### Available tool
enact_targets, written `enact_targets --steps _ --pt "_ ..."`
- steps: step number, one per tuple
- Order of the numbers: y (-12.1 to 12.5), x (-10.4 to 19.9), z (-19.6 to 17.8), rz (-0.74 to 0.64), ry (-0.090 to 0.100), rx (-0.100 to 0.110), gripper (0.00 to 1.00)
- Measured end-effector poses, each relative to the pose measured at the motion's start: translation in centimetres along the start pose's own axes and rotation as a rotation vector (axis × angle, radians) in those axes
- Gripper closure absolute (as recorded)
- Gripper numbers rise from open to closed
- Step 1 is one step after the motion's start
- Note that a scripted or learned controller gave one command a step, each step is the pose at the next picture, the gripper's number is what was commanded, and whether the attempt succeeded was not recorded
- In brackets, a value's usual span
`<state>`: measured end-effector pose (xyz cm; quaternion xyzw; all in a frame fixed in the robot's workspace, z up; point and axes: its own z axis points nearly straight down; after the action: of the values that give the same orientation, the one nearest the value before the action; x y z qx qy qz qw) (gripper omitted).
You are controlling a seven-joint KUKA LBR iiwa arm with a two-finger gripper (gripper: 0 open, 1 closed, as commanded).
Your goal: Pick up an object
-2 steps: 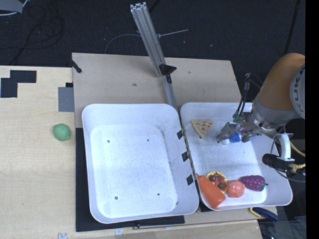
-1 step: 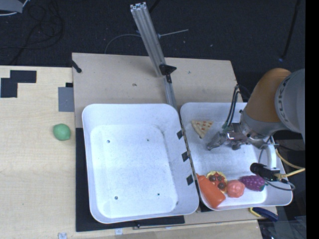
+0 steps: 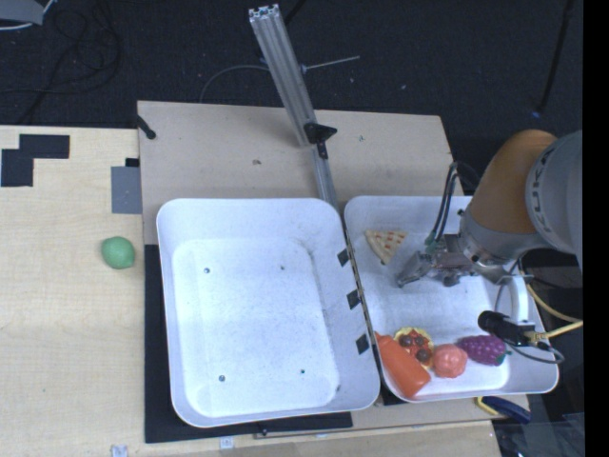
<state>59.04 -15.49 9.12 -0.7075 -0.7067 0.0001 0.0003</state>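
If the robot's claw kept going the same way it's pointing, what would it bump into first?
The gripper points left across the right bin. Going straight on, it would probably meet that bin's left wall beside the black clips. The waffle slice lies just above that line, so it might brush it; depth is hard to judge.
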Motion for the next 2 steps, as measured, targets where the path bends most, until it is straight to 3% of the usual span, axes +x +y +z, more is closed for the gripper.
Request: enact_targets --steps 1,2 --pt "0.0 -0.1 -1.1 0.001 -0.001 -0.002 1.0" --pt "-0.2 -0.8 -5.7 -0.001 -0.001 -0.004 1.0"
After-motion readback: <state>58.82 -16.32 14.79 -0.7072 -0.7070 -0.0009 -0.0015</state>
